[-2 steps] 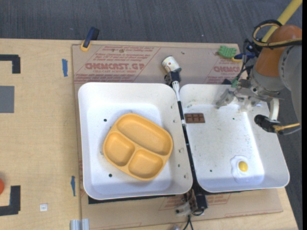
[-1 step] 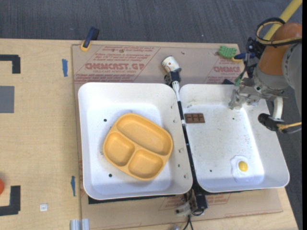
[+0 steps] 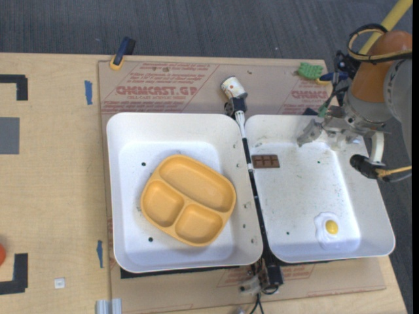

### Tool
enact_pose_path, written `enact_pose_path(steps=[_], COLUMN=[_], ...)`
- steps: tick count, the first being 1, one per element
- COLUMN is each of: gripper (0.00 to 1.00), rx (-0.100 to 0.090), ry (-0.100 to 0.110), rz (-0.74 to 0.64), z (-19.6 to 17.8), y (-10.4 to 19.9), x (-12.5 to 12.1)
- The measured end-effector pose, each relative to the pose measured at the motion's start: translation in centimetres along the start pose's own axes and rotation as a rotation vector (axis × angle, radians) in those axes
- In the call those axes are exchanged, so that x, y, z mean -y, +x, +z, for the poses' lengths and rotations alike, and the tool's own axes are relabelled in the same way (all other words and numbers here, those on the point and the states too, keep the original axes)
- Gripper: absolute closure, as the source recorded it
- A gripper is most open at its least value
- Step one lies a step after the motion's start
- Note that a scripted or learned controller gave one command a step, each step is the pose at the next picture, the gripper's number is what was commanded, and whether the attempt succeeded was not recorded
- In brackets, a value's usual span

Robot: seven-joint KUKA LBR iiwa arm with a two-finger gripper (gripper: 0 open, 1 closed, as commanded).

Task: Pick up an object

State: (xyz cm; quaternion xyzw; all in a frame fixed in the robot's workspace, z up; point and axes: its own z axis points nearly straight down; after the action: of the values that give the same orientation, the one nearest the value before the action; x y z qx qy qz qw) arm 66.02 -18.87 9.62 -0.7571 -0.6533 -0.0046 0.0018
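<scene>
Item 1. Left white shallow plastic bin [image 3: 124, 136]: you find it well to the left of the gripper, across the central divide. It holds a yellow three-compartment plastic tray [image 3: 188, 199], lying flat and turned at a slant near the bin's middle. Bare floor runs around the tray on every side, widest along the far wall, so a descent there has room.

Item 2. Small brown rectangular chocolate-bar piece [image 3: 266, 161]: it lies flat in the right bin, left of the gripper and slightly nearer the camera, just beside the divide wall. Judge that wall a constraint on a grasp from its left side.

Item 3. Right white shallow plastic bin [image 3: 366, 205]: its floor is mostly bare, giving you the most open room directly below and in front of the gripper.

Item 4. White-and-yellow toy fried egg [image 3: 329, 227]: it rests flat, well in front of the gripper, near the bin's near rim; a likely candidate, though the rim crowds it.

Item 5. Grey two-finger gripper [image 3: 313, 135]: it hangs over the right bin's far edge. You cannot tell how its jaws stand; nothing is seen held.
</scene>
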Motion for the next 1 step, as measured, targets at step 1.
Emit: enact_pose_path(steps=[1], gripper=[0.0], rx=[0.008], ry=[0.002], rz=[-0.103], z=[1.14], y=[8.04], x=[8.26])
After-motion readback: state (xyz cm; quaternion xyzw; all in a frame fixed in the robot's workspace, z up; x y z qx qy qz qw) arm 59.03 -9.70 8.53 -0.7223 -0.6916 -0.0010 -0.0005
